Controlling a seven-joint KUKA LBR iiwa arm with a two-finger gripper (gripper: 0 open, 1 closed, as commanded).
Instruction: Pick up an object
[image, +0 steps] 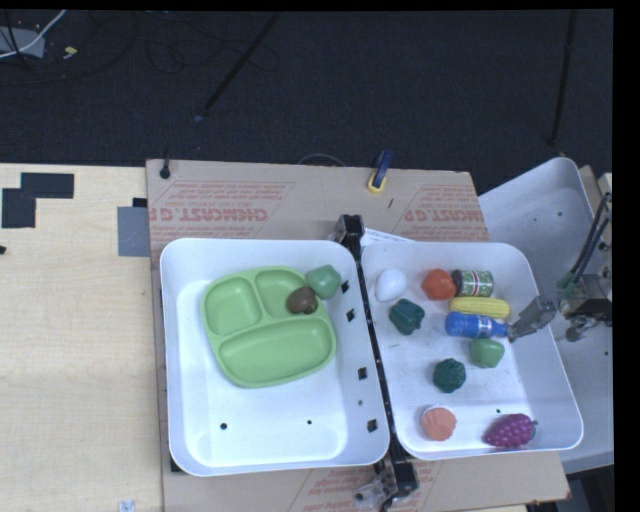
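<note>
Two white bins are seen side by side. A green divided plate (268, 340) is held in the left bin (190, 400), a brown object (301, 300) resting on it. Right of the plate, small toys are scattered in the right bin (560, 400), the gripper (530, 320) at its right rim beside a blue object (474, 325).

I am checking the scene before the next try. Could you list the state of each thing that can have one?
gripper: at right bin's right edge, holding nothing
blue bottle: lying on its side
striped can: lying on its side
green divided plate: flat in left bin
brown ball: resting on the plate
purple grapes: loose in right bin
</note>
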